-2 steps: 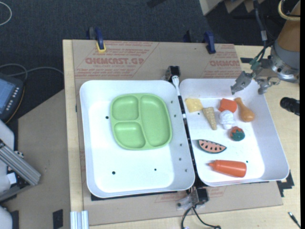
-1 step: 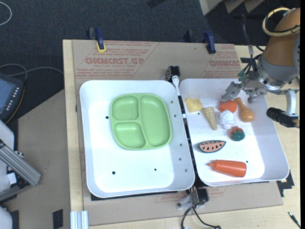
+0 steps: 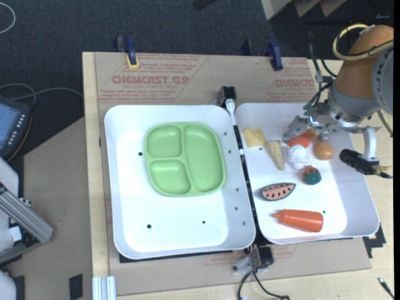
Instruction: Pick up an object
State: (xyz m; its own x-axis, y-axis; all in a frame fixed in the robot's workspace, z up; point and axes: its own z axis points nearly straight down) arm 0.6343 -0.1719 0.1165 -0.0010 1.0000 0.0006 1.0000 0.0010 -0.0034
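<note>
Currently, gripper (image 3: 304, 132), finger state indiscernible, low over right bin (image 3: 356, 212) at two o'clock, beside orange ball (image 3: 324, 149); green divided plate (image 3: 185, 158) centred in left bin (image 3: 128, 230).

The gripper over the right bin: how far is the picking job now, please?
Done: the arm has brought the gripper down into the right bin, among the toy foods by the orange ball. In hand: I cannot tell that it grips anything. Left: the grasp and the lift; the watermelon slice and carrot lie untouched.

Green divided plate (image 3: 185, 159), left bin (image 3: 125, 186)
</note>
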